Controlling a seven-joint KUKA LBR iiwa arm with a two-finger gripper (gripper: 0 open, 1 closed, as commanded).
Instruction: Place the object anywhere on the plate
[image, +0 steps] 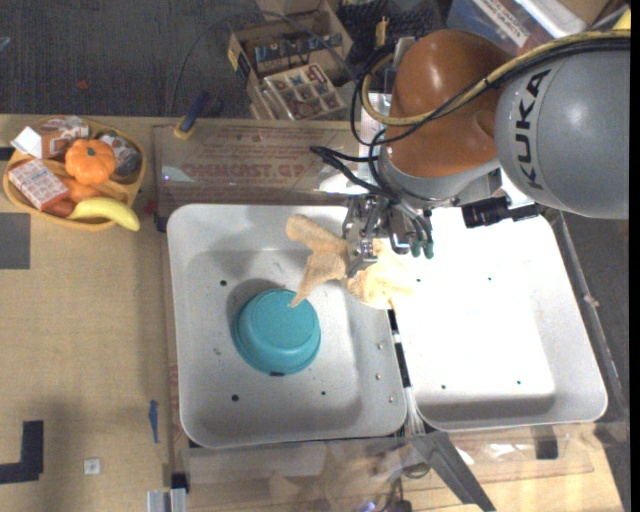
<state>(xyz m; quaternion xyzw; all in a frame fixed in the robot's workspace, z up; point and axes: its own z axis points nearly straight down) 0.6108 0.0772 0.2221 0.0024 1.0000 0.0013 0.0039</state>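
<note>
A teal round plate (278, 331) lies upside-down-looking in the lower middle of the left bin (200, 250). A tan, starfish-shaped soft object (322, 262) hangs at the bin's upper right. One of its arms points down-left and its tip reaches over the plate's upper rim. My gripper (360, 250) comes down from the grey and orange wrist and is shut on the object's right side. Another pale lobe of the object (378, 288) droops below the fingers, over the seam between the two bins.
The right bin (500, 320) lies under the arm. A yellow bowl of toy fruit (75, 180) sits on the bench at the far left. A wooden board (250, 165) runs behind the left bin, with cluttered boxes (290, 60) beyond it.
</note>
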